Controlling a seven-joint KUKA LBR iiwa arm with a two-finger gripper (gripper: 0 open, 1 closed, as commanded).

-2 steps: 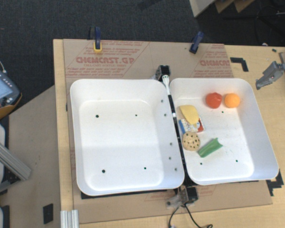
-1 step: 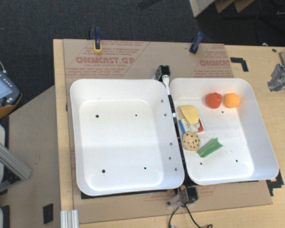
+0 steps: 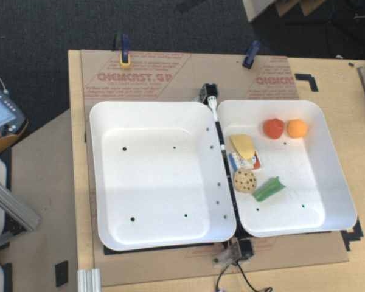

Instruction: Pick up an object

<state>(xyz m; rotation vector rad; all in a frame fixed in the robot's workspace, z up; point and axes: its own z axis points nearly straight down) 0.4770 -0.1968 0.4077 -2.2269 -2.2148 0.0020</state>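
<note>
Currently six small objects are lying in the right bin (image 3: 342, 190): a red ball (image 3: 273, 128) touching an orange ball (image 3: 297, 128) toward the far side, and a yellow block (image 3: 243, 145), a printed packet (image 3: 249, 162), a speckled round piece (image 3: 244, 180) and a green piece (image 3: 268, 188) crowding its left wall. Open floor is stretching along that bin's right and near sides, while the left bin (image 3: 152, 163) is sitting flush beside it. Whether the gripper is open or closed cannot be told.
</note>
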